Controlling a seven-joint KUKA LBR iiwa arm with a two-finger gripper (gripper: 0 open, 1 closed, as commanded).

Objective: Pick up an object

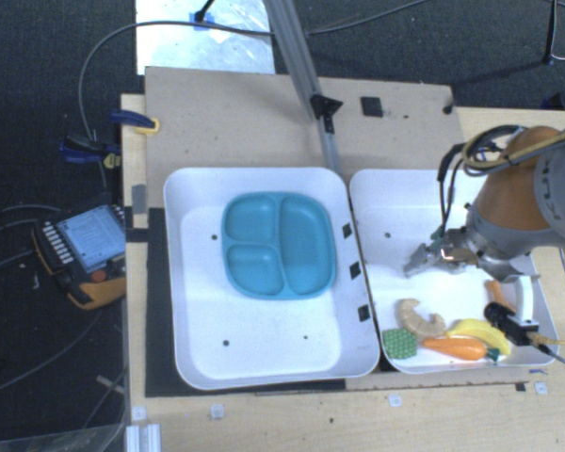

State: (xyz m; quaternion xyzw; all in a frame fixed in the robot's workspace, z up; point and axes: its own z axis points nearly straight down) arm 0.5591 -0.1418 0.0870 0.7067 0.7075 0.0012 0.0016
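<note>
My gripper [419, 260] hangs over the middle of the right bin [395, 205], its grey fingers pointing left with a small gap and nothing between them. Below it, along the bin's front edge, lie a tan curved piece [419, 318], a green round item [401, 344], an orange carrot [455, 348] and a yellow banana [483, 332]. An orange item [496, 292] shows just under the wrist. The gripper sits a little above and left of this cluster, apart from it.
The left bin [193, 252] holds a blue divided plate [279, 245]. A grey pole [297, 50] slants in from the top. Cables, clamps [122, 121] and a handheld device [83, 243] lie off the bench at left.
</note>
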